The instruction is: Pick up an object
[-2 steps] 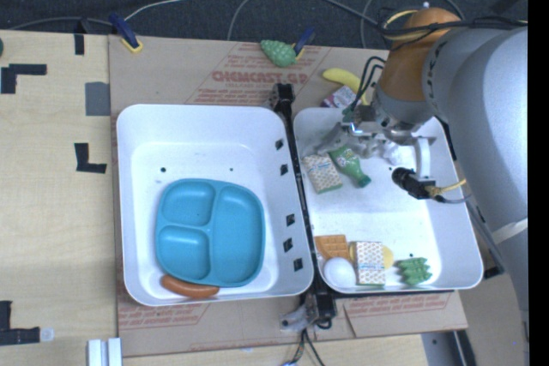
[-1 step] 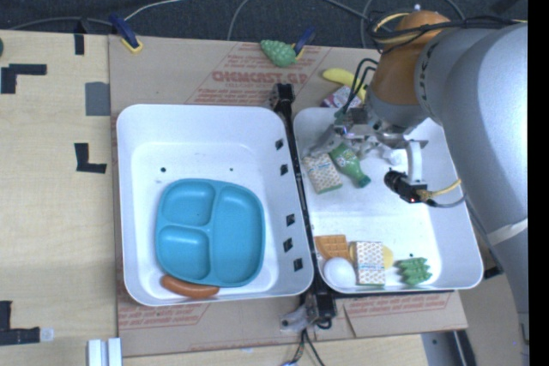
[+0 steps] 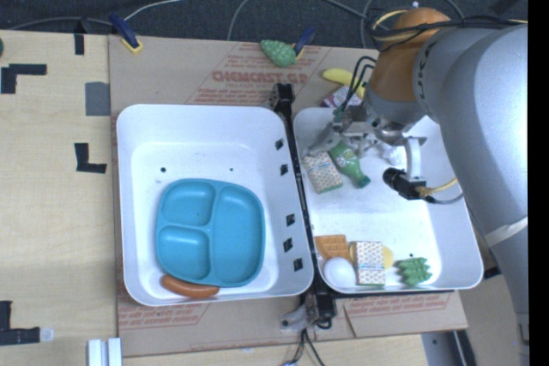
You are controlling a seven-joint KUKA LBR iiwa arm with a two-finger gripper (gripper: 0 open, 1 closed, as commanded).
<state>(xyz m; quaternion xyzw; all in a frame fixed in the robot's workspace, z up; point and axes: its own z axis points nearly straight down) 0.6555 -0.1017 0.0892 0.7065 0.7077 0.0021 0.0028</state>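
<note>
Camera view, looking down at a slant on a worktop with two shallow white plastic bins side by side. From the right of the frame, the grey metal arm with its orange band (image 3: 403,69) reaches into the upper part of the right bin (image 3: 437,231). Its pincer (image 3: 347,133) is low over a small green soft packet (image 3: 349,165) lying beside a flat speckled paper sachet (image 3: 323,172); the two look to be touching. Whether the pincer is apart or together cannot be told from this angle, and nothing can be seen clamped in it.

Along the lower edge of the same bin sit a smooth white egg-shaped piece (image 3: 340,272), an orange waffle-textured square (image 3: 331,246), a speckled carton (image 3: 370,261) and a bumpy green toy (image 3: 414,270). At centre left, the left bin (image 3: 146,129) holds a glossy blue divided plate (image 3: 209,232) with an orange sausage-shaped toy (image 3: 190,287) at its lower rim.

Likely risks: the thin, limp packet could slip from a grip, the sachet could be caught along with it, or the pincer could close on the bin floor.
</note>
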